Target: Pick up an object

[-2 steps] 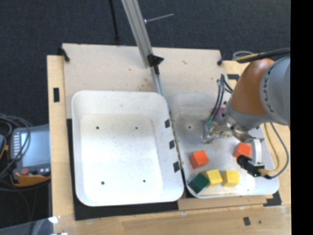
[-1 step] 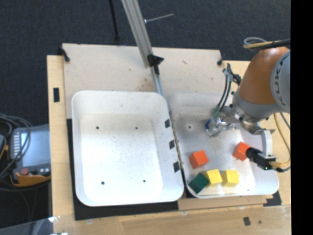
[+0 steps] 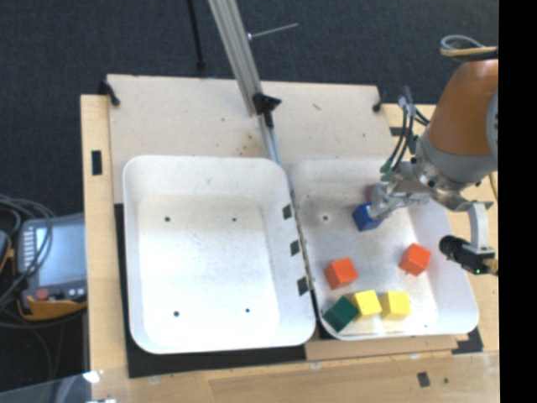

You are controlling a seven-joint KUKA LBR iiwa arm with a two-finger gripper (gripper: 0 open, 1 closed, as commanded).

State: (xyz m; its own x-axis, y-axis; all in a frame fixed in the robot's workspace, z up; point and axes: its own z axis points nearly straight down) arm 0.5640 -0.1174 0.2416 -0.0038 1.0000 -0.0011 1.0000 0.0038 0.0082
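Note:
A small blue block (image 3: pixel 364 218) sits in the upper middle of the right white bin (image 3: pixel 453 309). My gripper (image 3: pixel 379 205) is right at the block's upper right edge, touching or overlapping it in this view. The grey arm with its orange band (image 3: pixel 466 107) reaches in from the right above it. Two orange blocks lie in the same bin, one (image 3: pixel 341 272) near the left wall and one (image 3: pixel 414 259) further right. Along the front wall sit a green block (image 3: pixel 341 313) and two yellow blocks (image 3: pixel 367 302) (image 3: pixel 396 305).
The left white bin (image 3: pixel 134 225) stands beside the right one. A slanted metal bar (image 3: pixel 239 49) runs from the top down to the gap between the bins. A black fitting (image 3: pixel 461 254) sticks out at the right bin's right rim.

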